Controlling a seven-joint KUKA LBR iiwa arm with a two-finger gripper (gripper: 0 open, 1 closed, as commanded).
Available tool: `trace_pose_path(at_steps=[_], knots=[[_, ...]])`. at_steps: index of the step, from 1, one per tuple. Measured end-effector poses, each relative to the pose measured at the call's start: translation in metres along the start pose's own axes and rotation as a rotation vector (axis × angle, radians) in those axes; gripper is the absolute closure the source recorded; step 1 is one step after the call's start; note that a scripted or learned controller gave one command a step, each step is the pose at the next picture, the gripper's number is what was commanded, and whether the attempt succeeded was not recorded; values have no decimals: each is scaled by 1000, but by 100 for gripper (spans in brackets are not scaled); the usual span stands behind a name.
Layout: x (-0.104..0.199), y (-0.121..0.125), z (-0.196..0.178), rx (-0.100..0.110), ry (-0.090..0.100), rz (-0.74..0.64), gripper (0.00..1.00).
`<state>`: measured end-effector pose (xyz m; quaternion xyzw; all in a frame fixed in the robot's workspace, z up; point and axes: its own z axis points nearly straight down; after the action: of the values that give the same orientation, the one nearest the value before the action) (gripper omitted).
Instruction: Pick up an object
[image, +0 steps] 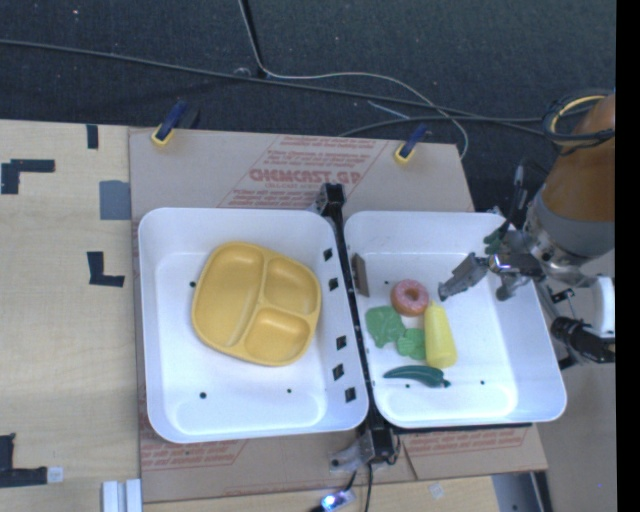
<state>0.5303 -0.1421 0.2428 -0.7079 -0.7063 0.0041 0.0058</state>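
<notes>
The yellow corn cob (440, 337), lying just right of the pink doughnut (409, 296) in the right bin (520, 395), looks light, stiff and smooth, best pinched across its middle, while the gripper (484, 278) hovers just right of the doughnut, spread wide and empty.

Gripper (482, 277): dark grey metal fingers, spread apart, on a grey wrist with an orange band just behind it; bin under gripper (520, 395): plain white; donut (409, 297) just left of the fingertips: pink, paler ring; corn cob (439, 336) below-left of gripper: yellow; leafy piece (392, 331) left of the corn: light green; pepper (417, 375) below the corn: dark green; second bin (165, 330) further left: white, black dots along the floor edges; plate (256, 302) in it: plain mustard yellow, three compartments; cardboard (300, 175) beyond both bins: brown with red lettering; clamps (170, 123) on its far edge: yellow and blue.
</notes>
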Motion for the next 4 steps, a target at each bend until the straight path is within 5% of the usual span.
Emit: trace_pose_path(at_steps=[1,4], knots=[[0,2,-7,-12,-2,-4,0],[11,3,154,-8,-2,-3,0]])
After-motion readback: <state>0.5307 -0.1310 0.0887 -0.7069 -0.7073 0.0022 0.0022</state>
